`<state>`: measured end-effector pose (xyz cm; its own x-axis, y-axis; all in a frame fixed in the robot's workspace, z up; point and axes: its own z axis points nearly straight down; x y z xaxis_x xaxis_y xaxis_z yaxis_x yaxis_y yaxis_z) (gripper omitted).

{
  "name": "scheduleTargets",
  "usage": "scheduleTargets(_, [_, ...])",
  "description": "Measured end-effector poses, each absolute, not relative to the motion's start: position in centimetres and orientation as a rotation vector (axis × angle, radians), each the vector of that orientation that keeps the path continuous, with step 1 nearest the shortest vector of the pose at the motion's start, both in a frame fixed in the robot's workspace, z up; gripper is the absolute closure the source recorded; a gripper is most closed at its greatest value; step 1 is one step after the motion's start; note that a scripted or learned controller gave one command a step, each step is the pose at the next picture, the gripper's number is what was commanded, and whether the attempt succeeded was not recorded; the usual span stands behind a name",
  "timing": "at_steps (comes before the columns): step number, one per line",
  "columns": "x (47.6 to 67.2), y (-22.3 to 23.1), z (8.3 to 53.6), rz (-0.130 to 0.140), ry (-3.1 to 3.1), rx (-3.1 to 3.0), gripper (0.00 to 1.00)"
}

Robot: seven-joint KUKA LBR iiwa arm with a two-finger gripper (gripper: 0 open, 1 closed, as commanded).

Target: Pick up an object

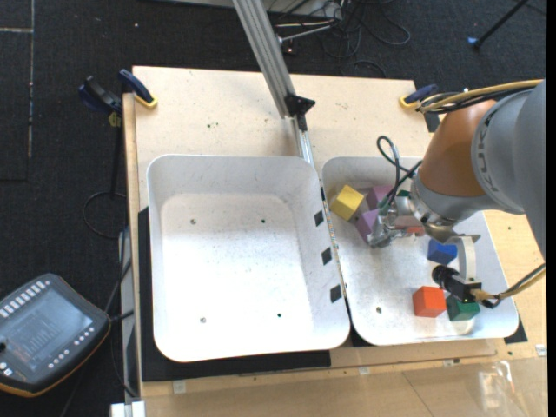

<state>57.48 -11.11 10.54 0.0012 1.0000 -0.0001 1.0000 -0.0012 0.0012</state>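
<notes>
Right bin (pixel 373 328): orange block (pixel 428 301), yellow block (pixel 347 202), gripper (pixel 380 235).

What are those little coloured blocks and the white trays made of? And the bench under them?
Blocks, such as the yellow block and orange block: probably painted wood or plastic; flat matte colour, sharp edges. Bins: likely thin moulded plastic; smooth white, rounded corners, slight sheen. Bench: looks like pale plywood or board, matte and speckled.

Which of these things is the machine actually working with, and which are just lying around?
Part of the job:
- two-finger gripper
- yellow block
- purple block
- blue block
- orange block
- green block
- right-hand white bin holding them

Just lying about:
- left-hand white bin
- grey handheld control pad
- blue-and-yellow clamps
</notes>
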Motion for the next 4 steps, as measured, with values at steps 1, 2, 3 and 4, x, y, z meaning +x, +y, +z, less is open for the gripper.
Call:
scheduleTargets(1, [57.9, -10.5, 16.6, 0.006, 2.221, 2.215, 1.0])
scheduleTargets(2, [58.1, -10.5, 21.4, 0.005, 2.221, 2.214, 1.0])
scheduleTargets(3, [59.0, -4.7, 22.1, 0.005, 2.231, 2.211, 1.0])
scheduleTargets(4, [59.5, 0.8, 21.7, 0.003, 2.232, 2.212, 1.0])
